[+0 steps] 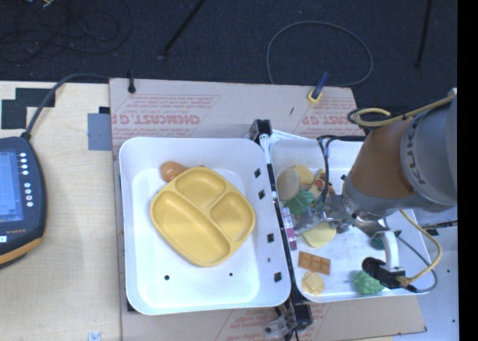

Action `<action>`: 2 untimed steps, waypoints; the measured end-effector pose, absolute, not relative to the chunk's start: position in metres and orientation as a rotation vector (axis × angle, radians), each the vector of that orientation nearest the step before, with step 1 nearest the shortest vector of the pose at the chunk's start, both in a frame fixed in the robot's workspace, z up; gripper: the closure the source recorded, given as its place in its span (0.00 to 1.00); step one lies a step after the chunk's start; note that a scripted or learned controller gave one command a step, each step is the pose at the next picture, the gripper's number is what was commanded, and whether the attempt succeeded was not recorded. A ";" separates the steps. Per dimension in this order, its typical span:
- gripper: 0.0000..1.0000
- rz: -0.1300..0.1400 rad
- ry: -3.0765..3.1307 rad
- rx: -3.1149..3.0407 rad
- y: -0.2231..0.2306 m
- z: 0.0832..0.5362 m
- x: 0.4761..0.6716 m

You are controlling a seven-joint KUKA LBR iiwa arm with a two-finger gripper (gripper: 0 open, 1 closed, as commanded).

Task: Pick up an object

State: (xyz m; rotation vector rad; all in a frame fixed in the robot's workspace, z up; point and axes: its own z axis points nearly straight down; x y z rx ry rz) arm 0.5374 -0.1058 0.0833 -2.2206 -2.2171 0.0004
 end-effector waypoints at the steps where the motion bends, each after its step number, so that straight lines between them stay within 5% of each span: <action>1: 0.00 0.000 -2.226 -2.217 -0.097 0.099 0.626; 2: 0.00 0.023 -2.205 -2.211 -0.083 0.084 0.641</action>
